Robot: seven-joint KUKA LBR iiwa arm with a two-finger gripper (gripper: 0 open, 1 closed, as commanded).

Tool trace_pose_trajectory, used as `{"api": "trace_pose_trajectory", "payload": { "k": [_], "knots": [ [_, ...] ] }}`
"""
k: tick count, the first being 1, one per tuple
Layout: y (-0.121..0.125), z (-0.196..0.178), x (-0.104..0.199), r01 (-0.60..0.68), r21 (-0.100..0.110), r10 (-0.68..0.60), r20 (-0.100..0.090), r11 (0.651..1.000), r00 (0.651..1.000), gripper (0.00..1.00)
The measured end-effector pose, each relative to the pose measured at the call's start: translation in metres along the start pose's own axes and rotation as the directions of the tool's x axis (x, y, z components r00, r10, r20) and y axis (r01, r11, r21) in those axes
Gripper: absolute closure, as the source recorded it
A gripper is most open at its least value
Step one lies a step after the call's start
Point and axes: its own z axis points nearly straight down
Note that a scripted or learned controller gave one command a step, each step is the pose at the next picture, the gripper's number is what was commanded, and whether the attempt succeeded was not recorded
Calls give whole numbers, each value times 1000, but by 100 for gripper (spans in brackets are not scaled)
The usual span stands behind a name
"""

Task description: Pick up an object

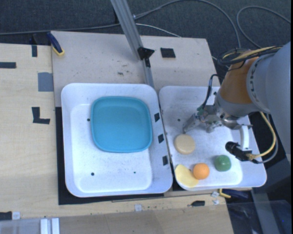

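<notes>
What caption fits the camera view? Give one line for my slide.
KUKA arm's gripper poised above the right bin near a beige disc; blue plate in the left bin.

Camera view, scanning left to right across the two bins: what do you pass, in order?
Left bin → blue plate → right bin → yellow piece → orange ball → green ball. The beige disc and the gripper overlap others in the order, so I left them out.

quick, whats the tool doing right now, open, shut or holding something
Tool: cannot be told; it sits low in the right bin, just above the beige disc, with nothing visibly held.
</notes>
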Motion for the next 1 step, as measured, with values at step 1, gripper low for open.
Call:
{"api": "trace_pose_trajectory", "payload": {
  "k": [1],
  "knots": [
    [1,-12,-1,0,-3,0,1,1000,1000,100]
  ]
}}
